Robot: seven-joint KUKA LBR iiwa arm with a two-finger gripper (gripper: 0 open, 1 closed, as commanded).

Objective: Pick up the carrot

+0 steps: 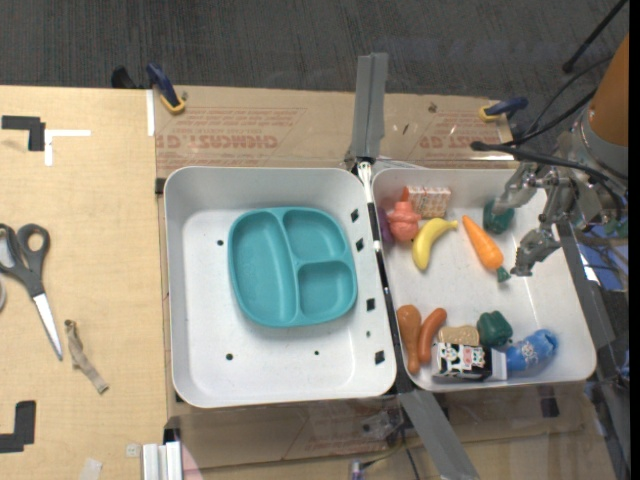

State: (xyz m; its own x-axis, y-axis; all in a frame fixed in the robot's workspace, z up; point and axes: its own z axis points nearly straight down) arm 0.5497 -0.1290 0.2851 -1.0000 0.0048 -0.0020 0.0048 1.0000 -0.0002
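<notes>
The carrot (482, 242) lies aslant in the right bin (575, 298) beside the banana (428, 241), likely a light, stiff, smooth toy best pinched across its thick middle (it tapers), the released jaws (520, 230) just right of it.

Two shallow white bins: a left bin (190, 298) and a right bin (560, 318). Left bin: one teal divided plate (293, 266) with three compartments. Right bin: one carrot (482, 244), one banana (430, 240), two sausages (420, 334), one pink wafer block (429, 201), one pink-orange rounded item (402, 222), one dark green item (494, 327), one black-and-white carton (461, 358), and one blue packet (530, 350). Bench outside the bins: one pair of scissors (32, 278) and two blue clamps (165, 86).
</notes>
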